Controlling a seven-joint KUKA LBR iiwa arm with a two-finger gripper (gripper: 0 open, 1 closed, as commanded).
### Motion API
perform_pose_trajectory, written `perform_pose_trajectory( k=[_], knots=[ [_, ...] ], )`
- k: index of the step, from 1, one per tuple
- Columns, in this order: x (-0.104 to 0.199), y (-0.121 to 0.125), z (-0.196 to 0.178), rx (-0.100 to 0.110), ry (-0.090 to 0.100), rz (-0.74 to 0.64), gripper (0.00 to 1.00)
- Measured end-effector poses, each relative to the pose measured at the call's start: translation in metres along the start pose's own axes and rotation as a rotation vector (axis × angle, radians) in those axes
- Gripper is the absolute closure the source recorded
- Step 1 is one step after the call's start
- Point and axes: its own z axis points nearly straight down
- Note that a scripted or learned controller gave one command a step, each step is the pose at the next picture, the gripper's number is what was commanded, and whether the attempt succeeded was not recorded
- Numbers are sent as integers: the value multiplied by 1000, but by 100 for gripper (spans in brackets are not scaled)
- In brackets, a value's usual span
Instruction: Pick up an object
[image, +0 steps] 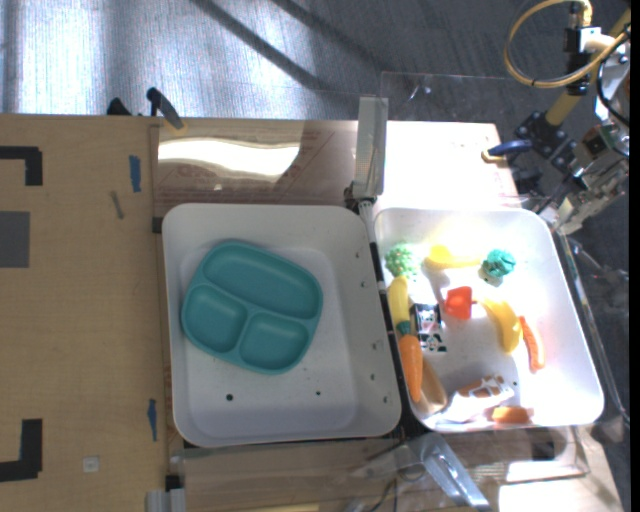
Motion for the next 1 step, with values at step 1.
perform_pose_trajectory(
  k=[1],
  knots=[
    [-1, -2, -12, 8, -2, 4, 100]
  ],
)
